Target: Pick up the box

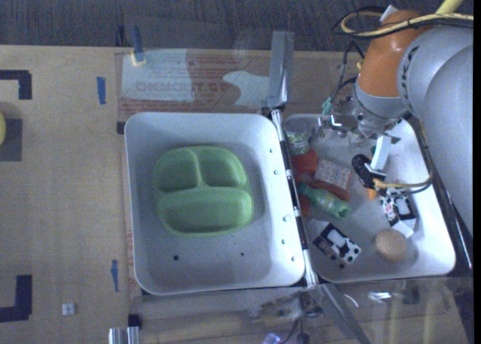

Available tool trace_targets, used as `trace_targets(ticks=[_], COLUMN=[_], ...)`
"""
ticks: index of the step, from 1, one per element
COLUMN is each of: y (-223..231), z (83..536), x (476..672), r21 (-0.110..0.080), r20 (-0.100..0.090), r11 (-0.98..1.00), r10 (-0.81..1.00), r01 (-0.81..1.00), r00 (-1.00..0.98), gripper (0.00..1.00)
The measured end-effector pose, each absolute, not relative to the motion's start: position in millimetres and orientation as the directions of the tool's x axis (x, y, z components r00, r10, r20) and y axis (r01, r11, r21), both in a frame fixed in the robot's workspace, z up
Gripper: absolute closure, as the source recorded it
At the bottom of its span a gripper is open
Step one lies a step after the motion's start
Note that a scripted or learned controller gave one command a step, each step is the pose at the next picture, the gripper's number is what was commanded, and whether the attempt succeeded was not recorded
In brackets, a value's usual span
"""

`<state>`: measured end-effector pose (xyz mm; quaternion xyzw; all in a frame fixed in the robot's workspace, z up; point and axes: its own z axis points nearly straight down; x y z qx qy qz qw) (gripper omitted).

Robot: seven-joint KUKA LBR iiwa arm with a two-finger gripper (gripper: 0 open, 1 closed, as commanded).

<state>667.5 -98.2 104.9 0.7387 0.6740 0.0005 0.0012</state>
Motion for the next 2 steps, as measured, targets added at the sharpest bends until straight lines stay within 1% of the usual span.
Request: trace_targets(ticks=[1, 2], y=[-118, -92], z=[86, 87], x=[667.3, 619.0], r21=[0.000, 0.001], r20=[0.000, 0.001], r11=[-0.209, -0.020], r10=[0.978, 1.000], r01=[0.978, 1.000], r00=[0.209, 0.020], gripper=[0.00, 0.00])
